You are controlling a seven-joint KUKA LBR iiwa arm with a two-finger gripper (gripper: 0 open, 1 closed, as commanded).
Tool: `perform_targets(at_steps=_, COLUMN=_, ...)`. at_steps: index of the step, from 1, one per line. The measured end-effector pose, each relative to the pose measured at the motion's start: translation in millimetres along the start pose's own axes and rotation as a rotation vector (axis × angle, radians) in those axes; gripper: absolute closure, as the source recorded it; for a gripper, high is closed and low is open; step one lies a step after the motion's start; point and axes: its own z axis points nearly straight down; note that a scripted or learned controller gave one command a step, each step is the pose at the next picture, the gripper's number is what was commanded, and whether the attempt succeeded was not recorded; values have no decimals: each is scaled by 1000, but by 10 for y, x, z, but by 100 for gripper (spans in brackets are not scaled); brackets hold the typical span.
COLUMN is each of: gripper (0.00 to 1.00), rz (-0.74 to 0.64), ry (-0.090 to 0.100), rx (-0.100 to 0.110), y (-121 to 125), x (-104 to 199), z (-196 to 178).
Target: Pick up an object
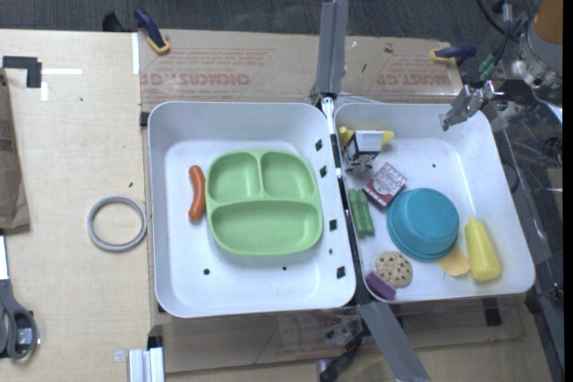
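My gripper (464,109) hangs over the far right corner of the right bin (448,148), with nothing visible in it. Below it in that bin lie an upturned blue bowl (424,222), a yellow bottle (483,250), a cookie (393,268), a purple piece (380,286), a green stick (361,212), a red-and-white packet (386,183) and a small white box (365,144) beside a yellow piece (386,137). The left bin (170,192) holds a green divided plate (264,201) and an orange sausage (196,193).
A grey metal divider (332,49) runs between the bins at the back. On the bench to the left lie a grey tape ring (116,222), scissors (16,326) and a brown bag (11,165). Clamps (152,29) pin the cardboard behind the bins.
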Motion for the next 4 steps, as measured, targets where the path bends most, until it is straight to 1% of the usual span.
perform_targets(at_steps=1, gripper=0, rz=74, ry=1, rx=0, y=-420, x=139, z=1157)
perform_targets(at_steps=2, gripper=0, rz=-33, ry=-1, rx=-9, y=-295, x=586, z=1863)
perform_targets(at_steps=3, gripper=0, rz=-12, ry=0, rx=-11, y=-561, x=595, z=1863)
perform_targets(at_steps=4, gripper=0, rz=17, ry=0, rx=-10, y=-257, x=552, z=1863)
